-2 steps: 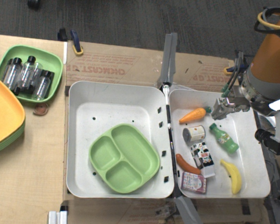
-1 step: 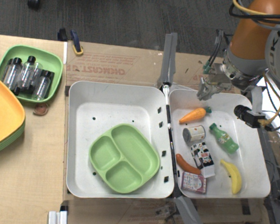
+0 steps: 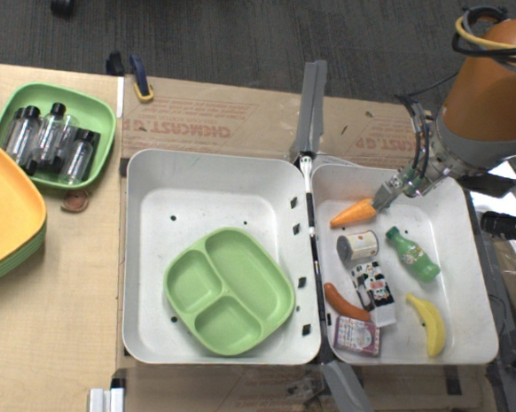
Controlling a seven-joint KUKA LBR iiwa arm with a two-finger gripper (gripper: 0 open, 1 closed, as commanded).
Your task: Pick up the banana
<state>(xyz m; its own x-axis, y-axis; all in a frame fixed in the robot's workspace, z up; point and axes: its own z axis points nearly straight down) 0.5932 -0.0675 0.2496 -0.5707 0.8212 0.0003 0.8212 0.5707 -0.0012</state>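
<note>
Jaws [image 3: 394,192] above carrot [image 3: 355,212], grip state unclear; one banana [image 3: 430,323], one green bottle [image 3: 412,255].

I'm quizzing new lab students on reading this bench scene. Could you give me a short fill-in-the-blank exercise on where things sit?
1. The banana lies in the ___ bin of the two.
2. The divided plate in the left bin is coloured ___.
3. The pincer hovers closest to the ___, at the far end of the right bin.
4. The bottle between the carrot and the banana is coloured ___.

Missing words: right; green; carrot; green
</note>
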